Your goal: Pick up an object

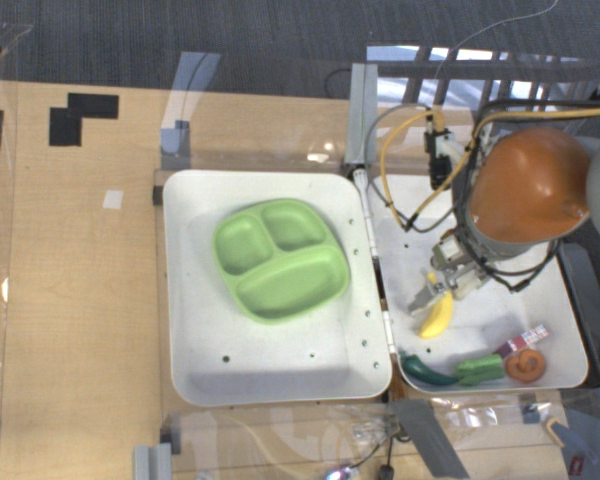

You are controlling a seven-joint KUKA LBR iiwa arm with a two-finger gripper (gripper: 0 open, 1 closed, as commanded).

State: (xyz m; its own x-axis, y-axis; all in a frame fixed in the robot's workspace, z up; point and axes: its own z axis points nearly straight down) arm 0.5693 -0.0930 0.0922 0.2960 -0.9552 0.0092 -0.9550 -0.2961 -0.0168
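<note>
My gripper (442, 290) hangs low over the right bin (570, 363), under the grey arm's orange band (528, 186). It is right at the upper end of a yellow banana (438, 317), which lies on the bin floor. Whether they touch is unclear. Along the bin's front wall lie a dark green cucumber-like vegetable (450, 371), a round orange-red object (525, 366) and a small pink and white box (530, 338).
The left bin (195, 368) holds a green divided plate (280, 258) at its middle. Yellow and black cables (400, 168) loop over the back of the right bin. The ridge between the bins (378, 278) runs just left of the banana.
</note>
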